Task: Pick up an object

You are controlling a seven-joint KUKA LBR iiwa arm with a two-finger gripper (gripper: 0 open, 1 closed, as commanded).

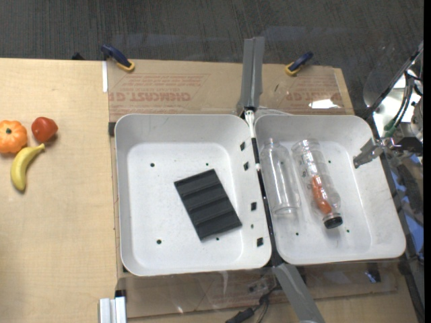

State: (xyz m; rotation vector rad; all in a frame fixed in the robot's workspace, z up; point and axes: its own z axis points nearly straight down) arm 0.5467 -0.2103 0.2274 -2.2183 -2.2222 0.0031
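Note:
A black ribbed rectangular pad (207,204) lies flat and turned at an angle in the middle of the left bin (135,247). In the right bin (377,247) two clear plastic bottles lie side by side. One is plain (281,180); the other (318,182) has an orange label and a dark cap pointing to the front. My gripper (367,155) hangs at the right bin's right rim, low and partly cut off by the frame edge, to the right of the bottles and touching neither.
Toy fruit sits on the wooden bench at far left: an orange (11,137), a red apple (44,129) and a banana (24,166). Two clamps (118,57) (298,62) pin the cardboard behind the bins. A grey divider bar (252,73) runs between the bins.

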